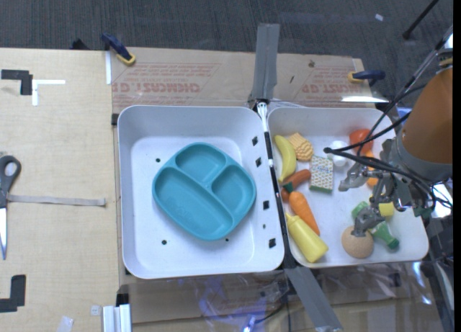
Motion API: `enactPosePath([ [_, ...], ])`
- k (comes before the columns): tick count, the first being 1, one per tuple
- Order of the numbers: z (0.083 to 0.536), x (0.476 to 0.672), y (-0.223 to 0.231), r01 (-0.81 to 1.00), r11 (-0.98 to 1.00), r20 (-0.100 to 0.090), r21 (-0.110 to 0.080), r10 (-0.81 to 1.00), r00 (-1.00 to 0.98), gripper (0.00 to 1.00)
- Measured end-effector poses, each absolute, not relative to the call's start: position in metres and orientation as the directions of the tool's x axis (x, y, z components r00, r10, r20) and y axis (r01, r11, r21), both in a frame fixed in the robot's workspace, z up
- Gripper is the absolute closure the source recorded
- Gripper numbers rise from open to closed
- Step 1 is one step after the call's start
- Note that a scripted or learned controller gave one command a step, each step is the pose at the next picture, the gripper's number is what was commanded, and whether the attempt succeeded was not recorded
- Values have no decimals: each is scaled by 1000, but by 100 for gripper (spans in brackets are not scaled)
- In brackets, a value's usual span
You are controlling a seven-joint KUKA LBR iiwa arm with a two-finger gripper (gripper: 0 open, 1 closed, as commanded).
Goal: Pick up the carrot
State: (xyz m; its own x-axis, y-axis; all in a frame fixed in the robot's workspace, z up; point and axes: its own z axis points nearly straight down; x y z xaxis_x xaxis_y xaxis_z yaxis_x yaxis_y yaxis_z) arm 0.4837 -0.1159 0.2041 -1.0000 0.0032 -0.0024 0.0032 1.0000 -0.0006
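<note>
My gripper [364,221] is hanging over the near right part of the right bin [338,260]. I cannot tell how it is set, and nothing is showing in its grip.

At the near edge of this bin, a yellow bottle [305,238] is lying by the left wall, and a tan ball [357,243] is sitting right under my gripper. A green thing [385,234] is lying just beside the ball.

The carrot [303,209] is lying a little farther in, near the left wall and well apart from my gripper. It is lying on a slant. Its fat end is pointing to the near right, touching the bottle, and its thin end is pointing to the far left.

A small brown sausage [295,178] is sitting at the thin end. A speckled block [322,174] is lying just to its right. Farther back, a banana [285,156] and a waffle piece [302,147] are lying near the far left corner.

In the left bin [137,251], a blue plate [204,190] with three parts is lying in the middle.
</note>
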Motion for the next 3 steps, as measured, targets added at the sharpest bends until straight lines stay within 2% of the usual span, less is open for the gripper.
enactPosePath([
  [1, 93, 520, -166, 197, 980, -4, 0, 197, -980, 0],
  [2, 115, 479, -101, 238, 971, -2, 1, 238, -971, 0],
  [3, 92, 572, -110, 497, 868, -2, 0, 497, -868, 0],
])
